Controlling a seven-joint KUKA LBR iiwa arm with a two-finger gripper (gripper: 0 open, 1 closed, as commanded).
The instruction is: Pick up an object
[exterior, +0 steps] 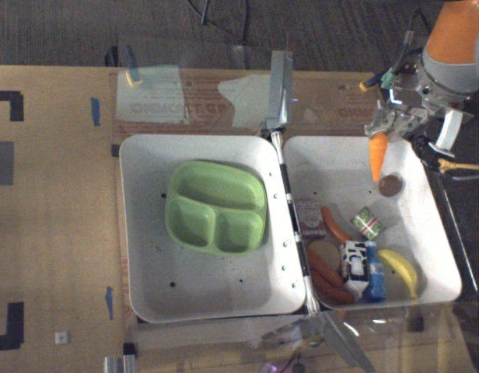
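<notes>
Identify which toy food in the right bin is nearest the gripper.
The orange carrot, hanging upright directly below the gripper; the sausages and banana lie farther off.

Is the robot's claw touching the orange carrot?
Touching. The camera view shows the carrot hanging from the gripper, its top end pinched between the fingers, lifted over the right bin.

A green divided plate (216, 207) was seen in the white left bin (146, 286). In the white right bin (442, 270), an orange carrot (377, 157), a yellow banana (402, 270), red sausages (326, 274) and a black-and-white patterned carton (356, 261) were seen on the tan surface (53, 208).
</notes>
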